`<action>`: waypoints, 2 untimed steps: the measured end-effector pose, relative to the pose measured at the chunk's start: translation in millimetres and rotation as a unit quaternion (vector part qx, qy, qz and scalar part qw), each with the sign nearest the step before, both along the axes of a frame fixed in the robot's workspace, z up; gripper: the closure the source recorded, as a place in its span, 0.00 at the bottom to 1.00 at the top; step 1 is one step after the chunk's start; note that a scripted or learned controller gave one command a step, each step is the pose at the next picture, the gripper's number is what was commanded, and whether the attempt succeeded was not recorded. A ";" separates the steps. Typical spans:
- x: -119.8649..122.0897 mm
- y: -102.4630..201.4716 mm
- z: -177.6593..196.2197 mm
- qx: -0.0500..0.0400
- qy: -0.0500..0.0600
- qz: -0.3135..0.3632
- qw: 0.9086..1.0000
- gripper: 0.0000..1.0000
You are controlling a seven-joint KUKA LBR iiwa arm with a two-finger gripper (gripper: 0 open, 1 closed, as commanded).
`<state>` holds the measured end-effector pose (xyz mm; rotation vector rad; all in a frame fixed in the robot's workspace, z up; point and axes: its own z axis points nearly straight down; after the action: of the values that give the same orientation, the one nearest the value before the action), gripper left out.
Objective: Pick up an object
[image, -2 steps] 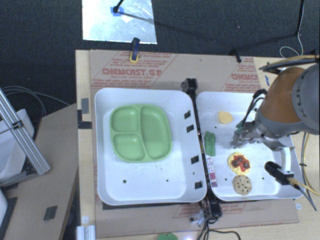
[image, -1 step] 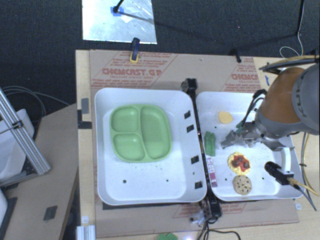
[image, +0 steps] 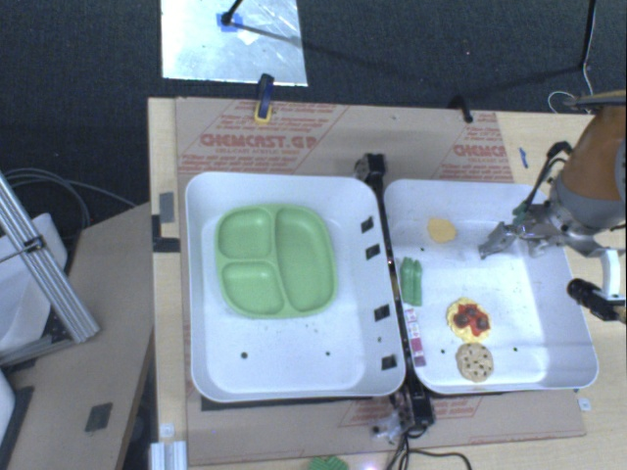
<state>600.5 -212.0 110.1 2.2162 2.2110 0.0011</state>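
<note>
In the right bin [image: 549, 306], a green piece [image: 411, 281] is lying near the left wall, its long axis running up and down the view, roughly parallel to the divider between the bins; it looks like two narrow green strips lying side by side. A pale yellow round piece [image: 442, 230] is sitting above and to its right, flat on the bin floor. Lower down, a yellow disc with red topping [image: 469, 317] is resting near the middle, and just below it a tan cookie with dark specks [image: 475, 361] is lying close to the front wall. These round pieces are showing no clear direction.

The end effector [image: 502, 242] is hanging over the upper right part of the right bin, pointing left toward the yellow round piece but apart from it. Whether it is released or clenched I cannot tell.

The left bin [image: 284, 365] is holding a green divided plate [image: 275, 259].
</note>
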 end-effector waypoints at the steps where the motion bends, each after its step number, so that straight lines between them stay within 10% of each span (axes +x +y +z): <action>1: 69.6 76.0 -7.2 0.005 0.000 0.007 1.000 0.00; 2: 70.8 134.6 81.4 0.004 -0.001 0.006 1.000 0.00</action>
<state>671.3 -77.4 191.4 2.2043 2.2277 0.0129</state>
